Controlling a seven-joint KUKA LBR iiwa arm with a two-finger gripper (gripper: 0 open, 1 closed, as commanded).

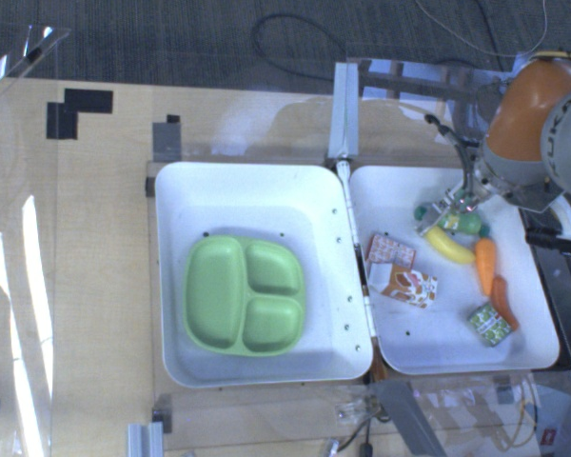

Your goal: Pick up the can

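Currently: gripper low in right bin, can lying apart

Grey two-finger gripper (454,208) sits low in the right white bin (400,341), over a green item (466,224) just beside a yellow banana (450,245). Fingers: cannot tell whether apart or together. Small green patterned can (489,324) lies near the front right corner, touching an orange carrot (486,265). Green divided plate (245,294) in the left white bin (238,184).
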